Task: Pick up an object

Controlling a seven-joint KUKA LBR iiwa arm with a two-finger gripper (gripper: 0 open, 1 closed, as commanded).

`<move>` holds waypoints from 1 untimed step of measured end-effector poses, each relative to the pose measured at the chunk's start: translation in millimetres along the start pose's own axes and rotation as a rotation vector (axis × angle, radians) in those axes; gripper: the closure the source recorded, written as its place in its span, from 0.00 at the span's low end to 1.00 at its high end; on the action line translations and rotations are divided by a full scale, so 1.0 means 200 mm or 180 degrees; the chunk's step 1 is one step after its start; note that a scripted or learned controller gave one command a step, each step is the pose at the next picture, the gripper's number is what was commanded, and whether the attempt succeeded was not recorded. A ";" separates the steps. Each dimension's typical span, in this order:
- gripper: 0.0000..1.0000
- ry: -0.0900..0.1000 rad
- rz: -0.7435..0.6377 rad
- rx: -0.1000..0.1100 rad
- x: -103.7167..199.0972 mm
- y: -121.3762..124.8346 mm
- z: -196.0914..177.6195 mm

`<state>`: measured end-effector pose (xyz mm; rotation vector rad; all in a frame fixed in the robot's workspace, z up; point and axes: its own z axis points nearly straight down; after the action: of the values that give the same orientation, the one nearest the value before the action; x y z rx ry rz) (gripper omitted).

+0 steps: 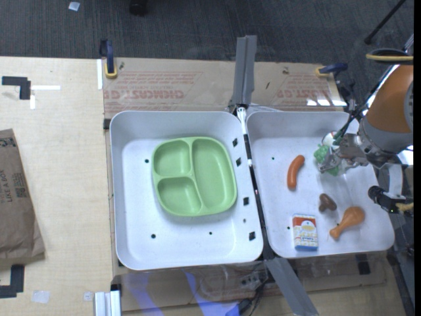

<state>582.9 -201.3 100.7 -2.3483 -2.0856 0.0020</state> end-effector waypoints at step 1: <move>1.00 -0.0002 -0.0162 -0.0003 0.34 0.20 -0.48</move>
<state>630.7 -137.7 197.1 -2.2953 -2.1456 0.0018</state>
